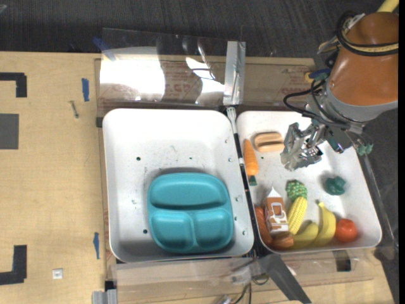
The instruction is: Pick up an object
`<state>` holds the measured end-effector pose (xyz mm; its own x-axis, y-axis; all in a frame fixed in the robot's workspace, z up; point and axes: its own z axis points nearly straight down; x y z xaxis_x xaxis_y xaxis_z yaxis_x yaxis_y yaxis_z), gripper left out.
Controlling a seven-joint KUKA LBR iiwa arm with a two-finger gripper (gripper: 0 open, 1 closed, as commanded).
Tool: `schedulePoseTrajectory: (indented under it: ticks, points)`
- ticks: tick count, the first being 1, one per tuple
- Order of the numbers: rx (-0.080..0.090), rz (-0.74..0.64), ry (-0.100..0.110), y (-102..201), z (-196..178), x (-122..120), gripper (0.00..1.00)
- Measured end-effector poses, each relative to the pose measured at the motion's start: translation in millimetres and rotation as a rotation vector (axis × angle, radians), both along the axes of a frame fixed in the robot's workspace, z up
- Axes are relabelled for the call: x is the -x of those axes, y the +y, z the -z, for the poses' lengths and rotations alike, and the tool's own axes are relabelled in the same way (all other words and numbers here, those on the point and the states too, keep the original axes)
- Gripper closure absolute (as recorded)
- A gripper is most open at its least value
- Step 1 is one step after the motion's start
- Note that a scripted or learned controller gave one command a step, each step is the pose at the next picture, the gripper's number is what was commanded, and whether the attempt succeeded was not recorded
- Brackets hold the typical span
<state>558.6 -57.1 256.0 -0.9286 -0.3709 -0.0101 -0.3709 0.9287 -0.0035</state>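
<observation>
My gripper (299, 152) hangs over the upper middle of the right bin (373, 198), just right of a toy hot dog (268, 142); nothing shows between its fingers. An orange carrot (251, 159) lies along the bin's left wall. Lower down sit a broccoli piece (295, 188), a corn cob (297, 214), a small carton (276, 214), bananas (321, 225), a tomato (346, 230) and a dark green lump (335, 185). These toys are all apart from the gripper.
The left bin (126, 138) holds a teal divided tray (190, 212) near its front. A clear plastic panel (164, 75) stands behind the bins. The orange-banded wrist (364, 62) looms over the right bin's back right corner.
</observation>
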Motion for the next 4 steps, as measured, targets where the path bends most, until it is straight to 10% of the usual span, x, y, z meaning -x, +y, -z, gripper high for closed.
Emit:
schedulePoseTrajectory:
  ticks: [3,4]
  points:
    - [-0.002,-0.233,-0.012,75,-39,-70,1.0]
    - [-0.002,-0.208,0.012,54,39,-108,1.0]
